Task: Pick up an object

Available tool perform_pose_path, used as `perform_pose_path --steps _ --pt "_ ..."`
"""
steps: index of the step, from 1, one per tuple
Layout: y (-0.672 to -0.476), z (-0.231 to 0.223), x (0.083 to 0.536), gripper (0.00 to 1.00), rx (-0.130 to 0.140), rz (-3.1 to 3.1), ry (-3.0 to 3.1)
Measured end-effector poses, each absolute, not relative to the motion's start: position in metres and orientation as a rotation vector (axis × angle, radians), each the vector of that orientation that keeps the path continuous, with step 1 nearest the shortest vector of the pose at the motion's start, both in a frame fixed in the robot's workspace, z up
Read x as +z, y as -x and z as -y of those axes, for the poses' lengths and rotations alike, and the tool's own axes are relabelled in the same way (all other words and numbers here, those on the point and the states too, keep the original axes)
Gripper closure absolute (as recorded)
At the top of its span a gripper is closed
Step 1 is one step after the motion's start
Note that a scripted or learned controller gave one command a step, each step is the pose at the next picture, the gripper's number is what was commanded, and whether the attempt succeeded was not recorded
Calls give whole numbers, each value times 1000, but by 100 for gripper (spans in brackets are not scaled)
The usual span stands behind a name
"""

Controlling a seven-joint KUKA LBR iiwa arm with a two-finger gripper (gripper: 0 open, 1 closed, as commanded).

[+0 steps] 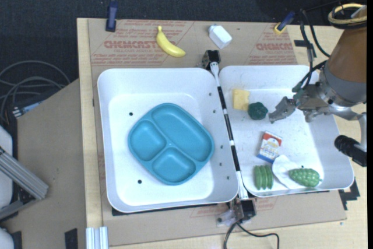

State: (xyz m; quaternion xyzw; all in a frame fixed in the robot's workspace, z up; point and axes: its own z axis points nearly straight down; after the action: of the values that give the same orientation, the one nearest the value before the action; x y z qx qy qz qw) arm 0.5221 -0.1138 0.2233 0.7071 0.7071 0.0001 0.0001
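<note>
The jaws (281,111) hang in the right bin (326,76), and I cannot tell if they are open or holding anything. The dark green ball (257,110) sits just at their 9 o'clock, probably the pick.

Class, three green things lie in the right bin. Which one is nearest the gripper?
The dark green round lump beside the yellow block, just left of the gripper. The ridged green piece and bumpy green piece lie along the bin's near edge.

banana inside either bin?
No, the banana lies on the cardboard beyond the left bin, outside both bins.
</note>
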Motion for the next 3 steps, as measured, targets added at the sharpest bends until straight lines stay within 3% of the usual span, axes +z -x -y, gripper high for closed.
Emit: perform_pose_path --steps 1,2,3 --pt "-542 118 85 0 1 -2220 -2222" --pt "-577 93 85 0 2 -2222 -2220" --pt "-525 112 84 0 -2 -2222 -2224"
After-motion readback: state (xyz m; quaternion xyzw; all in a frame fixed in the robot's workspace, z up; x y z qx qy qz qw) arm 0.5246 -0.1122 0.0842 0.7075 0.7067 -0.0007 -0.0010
